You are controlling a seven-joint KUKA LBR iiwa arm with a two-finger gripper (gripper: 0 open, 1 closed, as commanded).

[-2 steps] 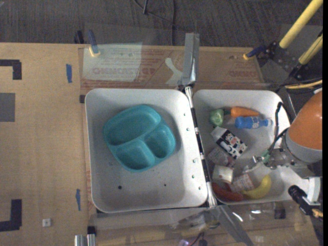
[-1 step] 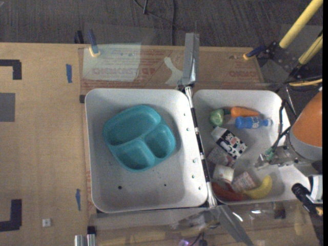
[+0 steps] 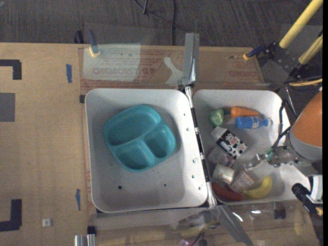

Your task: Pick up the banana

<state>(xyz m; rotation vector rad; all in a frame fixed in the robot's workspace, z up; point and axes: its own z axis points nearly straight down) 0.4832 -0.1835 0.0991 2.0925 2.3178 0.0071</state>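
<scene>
so, landmark: right shallow white bin (image 3: pixel 202 99), beside the left white bin (image 3: pixel 95 104).
banana: yellow curved banana (image 3: pixel 261 188) lies at the near edge of the right bin, untouched.
neighbours: red item (image 3: pixel 225 191) and a small clear-wrapped packet (image 3: pixel 243 181) just beside the banana.
farther back: black-and-white carton (image 3: pixel 230 142), blue plastic bottle (image 3: pixel 250 122), orange carrot (image 3: pixel 244 111), green round item (image 3: pixel 217 117).
arm: grey with orange band (image 3: pixel 312 119), over the right bin's right side.
gripper: metal two-finger gripper (image 3: pixel 270 158) above the banana; can't tell whether parted or closed.
left bin: teal three-part plate (image 3: pixel 139 137).
</scene>
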